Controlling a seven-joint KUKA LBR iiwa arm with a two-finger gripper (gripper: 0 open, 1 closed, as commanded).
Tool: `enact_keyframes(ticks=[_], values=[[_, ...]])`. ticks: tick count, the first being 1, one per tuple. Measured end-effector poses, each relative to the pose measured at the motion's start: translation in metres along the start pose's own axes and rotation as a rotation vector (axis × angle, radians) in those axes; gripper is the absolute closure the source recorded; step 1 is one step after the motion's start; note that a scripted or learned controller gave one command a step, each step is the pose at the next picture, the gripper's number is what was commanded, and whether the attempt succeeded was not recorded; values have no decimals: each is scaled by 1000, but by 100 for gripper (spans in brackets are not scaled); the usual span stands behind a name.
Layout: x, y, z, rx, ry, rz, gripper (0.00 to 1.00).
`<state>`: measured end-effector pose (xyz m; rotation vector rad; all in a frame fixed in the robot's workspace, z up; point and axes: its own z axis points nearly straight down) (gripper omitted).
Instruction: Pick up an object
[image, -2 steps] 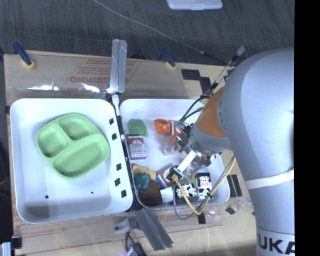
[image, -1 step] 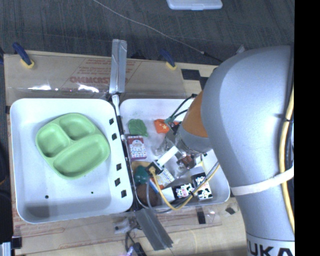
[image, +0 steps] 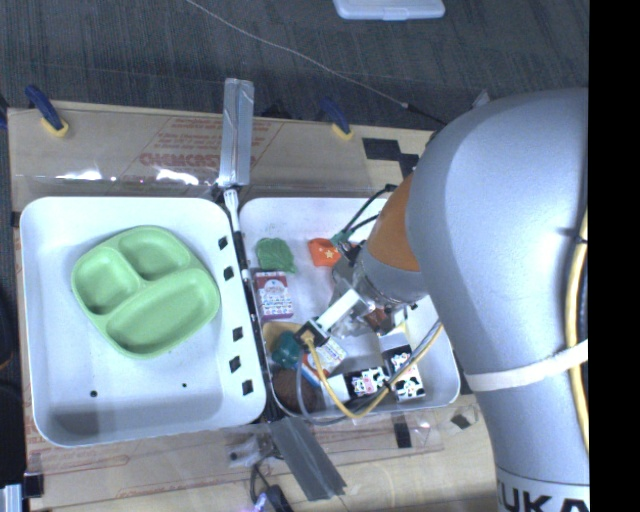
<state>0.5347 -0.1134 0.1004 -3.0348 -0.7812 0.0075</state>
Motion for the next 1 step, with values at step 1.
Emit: enact_keyframes(ticks=[1], values=[[104,40,9,-4,0,154,100]])
